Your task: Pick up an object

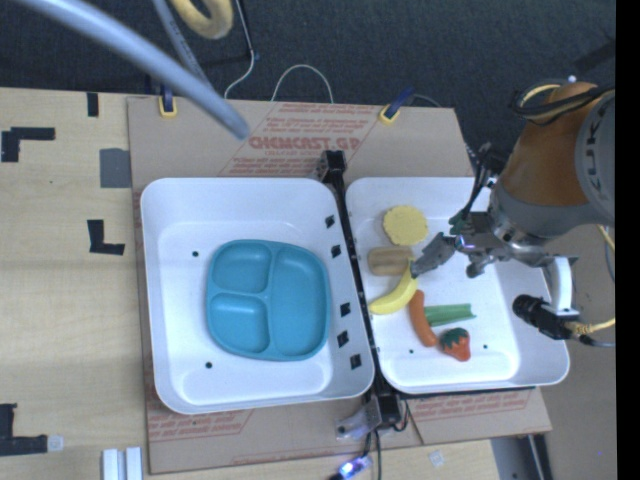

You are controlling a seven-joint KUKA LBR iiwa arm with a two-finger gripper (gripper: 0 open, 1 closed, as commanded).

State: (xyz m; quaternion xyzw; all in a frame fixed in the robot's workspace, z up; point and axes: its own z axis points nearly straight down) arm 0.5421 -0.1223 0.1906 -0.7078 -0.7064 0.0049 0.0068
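The right white bin [520, 368] holds several toy foods: a round yellow piece [405, 224], a tan block [388, 261], a yellow banana [394, 296], an orange carrot [422, 319], a green stick [449, 313] and a red strawberry [457, 344]. My gripper [436, 255] hangs over the middle of this bin, its dark fingers pointing left toward the tan block and banana. Nothing shows between the fingers. The grey and orange arm [555, 173] reaches in from the right.
The left white bin [170, 228] carries a blue divided plate [268, 299]. A black divider [345, 268] runs between the bins. Both bins rest on a cardboard sheet [300, 138] on the wooden bench. A grey pole [120, 38] crosses the upper left.
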